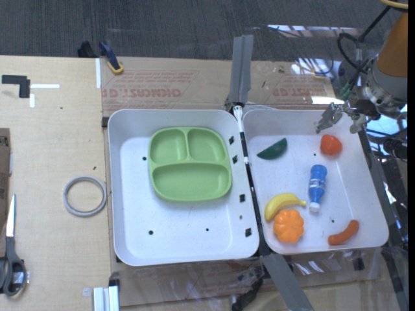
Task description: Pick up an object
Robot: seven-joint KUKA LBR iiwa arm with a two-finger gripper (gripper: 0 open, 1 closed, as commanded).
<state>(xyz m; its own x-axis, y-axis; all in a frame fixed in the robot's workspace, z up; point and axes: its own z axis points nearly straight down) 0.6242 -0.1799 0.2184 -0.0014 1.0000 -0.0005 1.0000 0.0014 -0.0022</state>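
The right bin (363,173) holds several small items. A red-orange tomato (331,145) lies near its back right, and a dark green piece (272,149) to its left. A blue bottle (317,185) lies in the middle. A yellow banana (283,204) and an orange pumpkin (288,225) sit toward the front. A reddish sausage (343,232) rests at the front right. My gripper (342,119) hangs over the bin's back right corner, just behind the tomato. It is open, with nothing between its fingers.
The left bin (130,225) bears a green divided plate (190,162). On the bench to the left lie a grey tape ring (85,195) and scissors (10,264). A grey post (241,70) stands behind the bins' shared wall. Cables trail at the right edge.
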